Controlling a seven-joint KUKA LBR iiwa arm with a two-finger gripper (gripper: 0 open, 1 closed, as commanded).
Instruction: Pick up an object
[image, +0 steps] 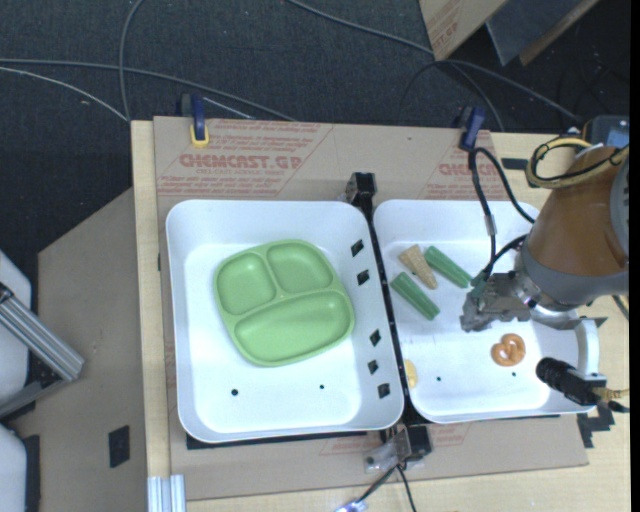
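Grey fingers (487, 308) hung low in the right bin (470, 405), grip unreadable, pretzel (508, 350) and green sticks (414, 296) unlifted.

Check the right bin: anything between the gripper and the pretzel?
Nothing visible. The gripper sits over bare white floor of the right bin, and the pretzel lies just beside it toward the bin's near edge, apart from other items. The two green sticks and the tan piece lie on the gripper's other side.
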